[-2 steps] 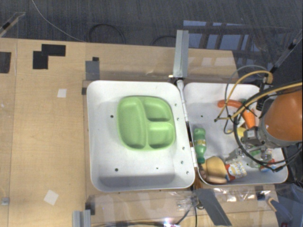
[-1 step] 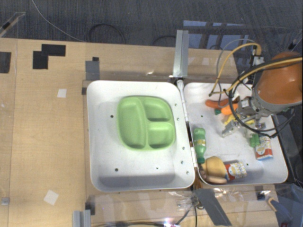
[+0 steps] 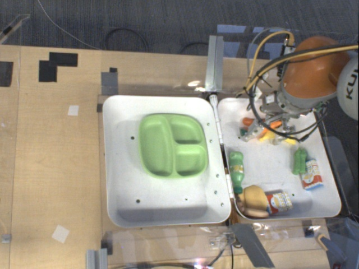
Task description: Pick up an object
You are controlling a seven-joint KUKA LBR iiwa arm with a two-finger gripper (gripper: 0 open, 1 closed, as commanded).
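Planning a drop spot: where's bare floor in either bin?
Left bin: bare strip around the green divided tray, widest along the near edge. Right bin: open middle between the green bottle and the green pouch. Crowded: far end under the end effector, and the near edge with the can.
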